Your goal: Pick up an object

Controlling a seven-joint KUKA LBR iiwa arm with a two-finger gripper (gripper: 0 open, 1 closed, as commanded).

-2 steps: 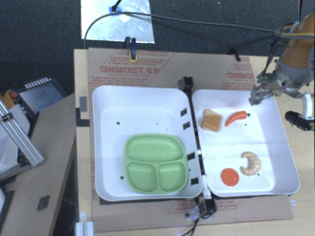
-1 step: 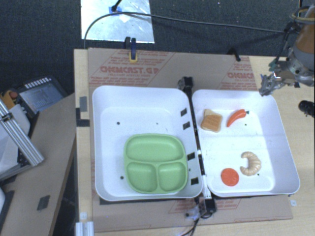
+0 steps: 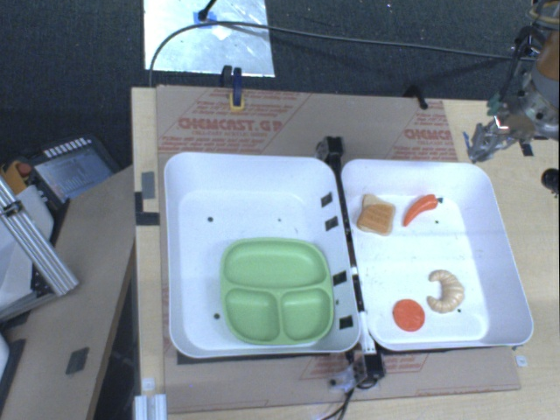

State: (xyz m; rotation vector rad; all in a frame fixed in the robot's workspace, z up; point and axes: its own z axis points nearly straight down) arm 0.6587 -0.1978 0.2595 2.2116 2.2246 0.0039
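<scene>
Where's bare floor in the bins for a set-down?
Left bin: open strip behind the green tray, up to the back wall. Right bin: bare middle between bread and chili behind, tomato slice and croissant in front. Front-right is crowded.

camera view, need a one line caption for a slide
Gripper above right bin of toy foods; green divided plate in left bin.

Four small items lie apart in the right bin (image 3: 499,234): a tan bread slice (image 3: 377,215) at the back left, a red chili pepper (image 3: 421,207) just beside it, a curled beige croissant (image 3: 447,290) and a flat red tomato slice (image 3: 409,315) toward the front.
</scene>
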